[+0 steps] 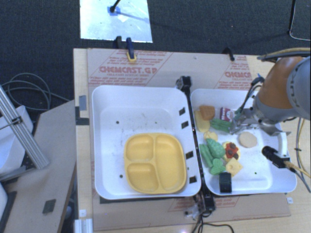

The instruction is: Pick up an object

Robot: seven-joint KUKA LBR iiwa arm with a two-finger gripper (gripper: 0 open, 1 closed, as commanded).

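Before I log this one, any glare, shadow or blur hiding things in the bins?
Camera view: even lighting, soft shadows. The white right bin is bright but not washed out. The yellow divided tray is sharp; the small toy food pieces are too small to identify. The gripper is slightly soft.

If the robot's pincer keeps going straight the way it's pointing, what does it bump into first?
Probably the green toy. The pincer points leftward right beside it, though height above the right bin is hard to judge.

The grey arm [286, 89] reaches in from the right, wrist angled down-left.

A robotics lab: bench [146, 64] with clamped bins [107, 130], loose cables [29, 89], carpet floor.
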